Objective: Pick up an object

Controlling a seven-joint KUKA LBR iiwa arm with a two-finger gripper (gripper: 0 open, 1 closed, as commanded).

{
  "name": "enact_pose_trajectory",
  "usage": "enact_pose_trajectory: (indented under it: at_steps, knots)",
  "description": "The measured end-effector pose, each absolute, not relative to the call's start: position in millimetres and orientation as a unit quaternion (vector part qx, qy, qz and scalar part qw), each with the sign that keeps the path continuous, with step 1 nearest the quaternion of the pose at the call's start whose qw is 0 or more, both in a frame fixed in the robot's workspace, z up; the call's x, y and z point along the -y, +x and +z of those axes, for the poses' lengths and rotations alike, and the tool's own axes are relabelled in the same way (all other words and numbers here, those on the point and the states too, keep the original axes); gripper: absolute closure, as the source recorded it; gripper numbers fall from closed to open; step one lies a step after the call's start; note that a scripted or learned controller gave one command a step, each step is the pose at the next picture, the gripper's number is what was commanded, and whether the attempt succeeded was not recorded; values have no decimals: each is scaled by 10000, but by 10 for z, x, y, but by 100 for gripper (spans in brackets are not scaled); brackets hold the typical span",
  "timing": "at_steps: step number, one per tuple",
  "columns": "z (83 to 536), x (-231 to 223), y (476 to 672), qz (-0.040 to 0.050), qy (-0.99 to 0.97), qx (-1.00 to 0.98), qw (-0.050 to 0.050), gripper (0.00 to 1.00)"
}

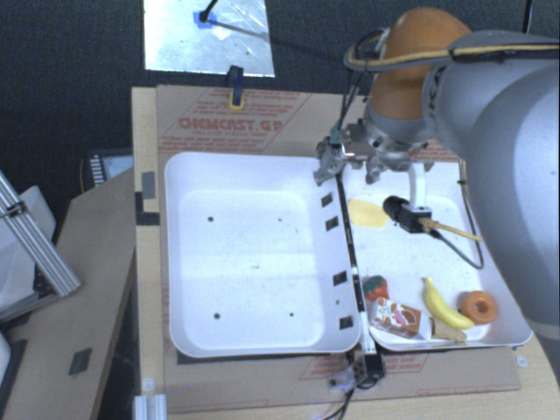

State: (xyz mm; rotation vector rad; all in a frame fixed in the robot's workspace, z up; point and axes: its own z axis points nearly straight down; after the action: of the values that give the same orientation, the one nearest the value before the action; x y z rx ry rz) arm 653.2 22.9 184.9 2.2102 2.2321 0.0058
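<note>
End effector (350, 166) hangs over the far end of the bin (395, 265) with the banana (442, 304), and I can't tell its grip.

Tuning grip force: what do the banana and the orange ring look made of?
Banana: likely a moulded plastic toy, smooth with an even yellow. Orange ring: looks like matte foam or rubber, dull with no glare; too small to be sure.

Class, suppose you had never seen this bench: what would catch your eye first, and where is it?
The bulky grey arm with its orange band looms over the far end of the right bin. In that bin's near corner, a yellow banana and an orange ring stand out brightly against the white.
</note>
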Motion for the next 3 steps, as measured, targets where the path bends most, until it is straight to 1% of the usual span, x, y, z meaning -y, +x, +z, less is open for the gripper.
enact_pose_trajectory:
  at_steps: [1, 2, 3]
  knots:
    - [1851, -506, 6697, 18, 7046, -7096, 10, 0]
    - [1957, -489, 6696, 15, 7039, -7103, 14, 100]
    - [1841, -1098, 6682, 13, 7036, -7106, -4, 100]
